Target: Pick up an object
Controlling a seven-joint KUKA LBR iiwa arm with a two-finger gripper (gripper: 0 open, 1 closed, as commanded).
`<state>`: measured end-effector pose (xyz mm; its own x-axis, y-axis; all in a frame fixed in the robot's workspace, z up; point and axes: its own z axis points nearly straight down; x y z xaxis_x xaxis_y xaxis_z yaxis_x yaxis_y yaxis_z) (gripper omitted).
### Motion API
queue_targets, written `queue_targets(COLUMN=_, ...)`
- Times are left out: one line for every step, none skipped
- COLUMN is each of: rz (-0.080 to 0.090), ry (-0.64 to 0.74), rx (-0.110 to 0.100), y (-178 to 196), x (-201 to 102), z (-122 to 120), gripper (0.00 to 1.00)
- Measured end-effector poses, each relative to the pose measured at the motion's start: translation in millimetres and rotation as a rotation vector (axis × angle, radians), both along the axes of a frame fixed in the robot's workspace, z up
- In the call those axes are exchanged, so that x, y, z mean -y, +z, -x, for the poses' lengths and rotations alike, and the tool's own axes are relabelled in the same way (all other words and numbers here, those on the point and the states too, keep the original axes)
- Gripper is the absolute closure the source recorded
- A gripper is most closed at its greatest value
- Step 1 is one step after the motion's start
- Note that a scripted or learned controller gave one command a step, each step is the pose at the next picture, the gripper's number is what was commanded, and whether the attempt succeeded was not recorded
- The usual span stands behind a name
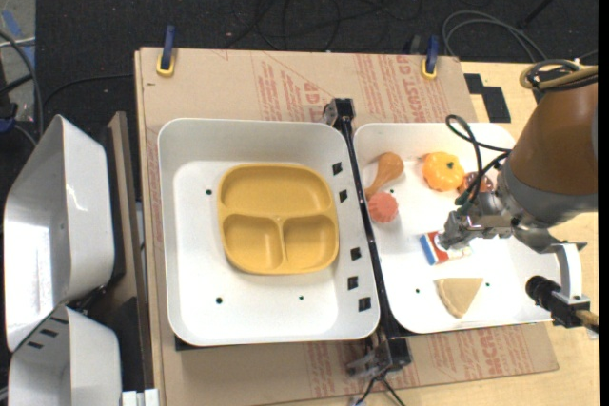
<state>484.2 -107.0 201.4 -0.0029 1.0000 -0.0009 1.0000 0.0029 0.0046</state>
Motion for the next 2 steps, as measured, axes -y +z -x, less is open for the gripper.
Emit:
queue_targets(rz=0.002, ry=-0.001, rx=0.002, y=52.7, x=10.8, z=0.2, gripper=1.0)
queue_targets(rz=-0.003, ry=0.005, rx=-0.006, y=39.1, x=-45.5, z=-12.2, gripper=1.0)
